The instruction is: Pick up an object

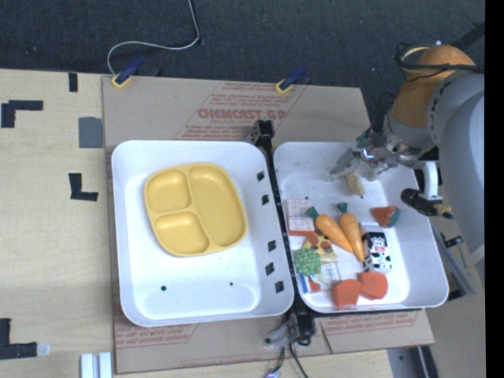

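My gripper (356, 161) hangs over the back part of the right bin (421, 290), reaching in from the right. Just in front of it a small beige piece (356, 184) lies on the bin floor, apart from the other toys. Further forward lie two orange carrots (340, 233) side by side, a small red piece (385, 216), a black-and-white toy (377, 252), a green leafy toy (308, 262) and two red-orange blocks (361, 289). Nothing shows as lifted off the bin floor.
A yellow divided plate (195, 208) lies in the left bin (134, 290). A flat printed packet (299, 216) rests near the divider between the bins. Both bins sit on a cardboard sheet (228, 113) held by two clamps; a cable loops at the back.
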Controlling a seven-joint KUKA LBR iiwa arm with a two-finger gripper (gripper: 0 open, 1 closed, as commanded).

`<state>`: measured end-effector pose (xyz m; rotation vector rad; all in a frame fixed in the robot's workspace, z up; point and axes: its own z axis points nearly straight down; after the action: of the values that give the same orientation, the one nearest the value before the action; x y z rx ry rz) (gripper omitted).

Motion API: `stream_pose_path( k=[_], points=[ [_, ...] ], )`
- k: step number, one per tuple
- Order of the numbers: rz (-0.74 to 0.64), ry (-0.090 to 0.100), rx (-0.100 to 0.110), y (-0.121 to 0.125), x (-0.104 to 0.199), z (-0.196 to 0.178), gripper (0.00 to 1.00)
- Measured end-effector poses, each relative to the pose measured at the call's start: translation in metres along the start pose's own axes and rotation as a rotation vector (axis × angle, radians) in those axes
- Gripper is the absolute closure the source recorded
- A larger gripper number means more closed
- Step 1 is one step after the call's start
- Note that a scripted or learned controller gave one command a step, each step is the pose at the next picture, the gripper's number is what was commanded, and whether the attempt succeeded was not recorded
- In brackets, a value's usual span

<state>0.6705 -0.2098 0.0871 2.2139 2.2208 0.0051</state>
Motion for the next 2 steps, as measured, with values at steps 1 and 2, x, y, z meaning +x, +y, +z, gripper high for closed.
stream_pose_path(
  k=[1,2],
  points=[
    [-0.002,-0.003,0.004,-0.0004,-0.0001,-0.0096,1.0],
    [-0.002,-0.004,0.002,0.0,0.0,-0.0096,0.0]
  ],
)
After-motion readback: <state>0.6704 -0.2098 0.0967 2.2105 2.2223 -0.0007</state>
